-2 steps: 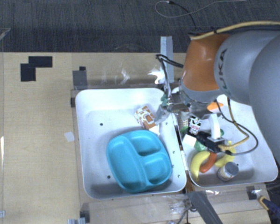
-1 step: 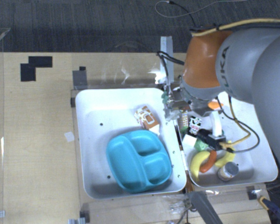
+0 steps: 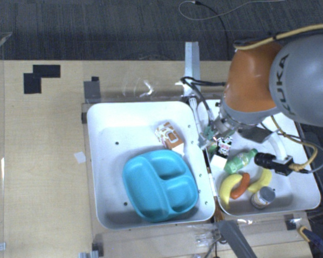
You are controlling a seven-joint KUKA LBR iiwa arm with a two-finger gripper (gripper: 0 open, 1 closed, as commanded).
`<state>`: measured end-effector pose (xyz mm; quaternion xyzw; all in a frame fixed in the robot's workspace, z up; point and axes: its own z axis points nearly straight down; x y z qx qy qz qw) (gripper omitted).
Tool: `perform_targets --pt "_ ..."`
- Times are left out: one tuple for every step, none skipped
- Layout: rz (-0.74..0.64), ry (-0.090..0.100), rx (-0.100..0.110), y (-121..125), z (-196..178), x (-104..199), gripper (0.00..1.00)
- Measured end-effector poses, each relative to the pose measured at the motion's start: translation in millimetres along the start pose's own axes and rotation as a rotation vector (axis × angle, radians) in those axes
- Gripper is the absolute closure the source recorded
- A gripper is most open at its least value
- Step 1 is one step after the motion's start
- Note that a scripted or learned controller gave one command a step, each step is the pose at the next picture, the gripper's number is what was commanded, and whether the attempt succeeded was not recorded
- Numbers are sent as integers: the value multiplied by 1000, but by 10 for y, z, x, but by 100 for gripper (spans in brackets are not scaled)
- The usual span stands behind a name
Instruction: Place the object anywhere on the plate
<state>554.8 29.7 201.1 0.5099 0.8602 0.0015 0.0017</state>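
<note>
The table carries two white bins. In the left bin the blue plate lies flat, ready to receive. An orange-and-white object rests just beside its far rim. The tool is poised over the right bin's near-left corner; its grip cannot be told.

Blue plate in a white bin; beside the plate, an orange-and-white object; further off, a green item, yellow banana, and tan bench
</note>
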Motion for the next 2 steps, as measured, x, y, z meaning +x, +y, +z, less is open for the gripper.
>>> perform_targets --pt "-243 -1 -2 575 138 0 100" --pt "-439 -1 -2 289 153 18 100"
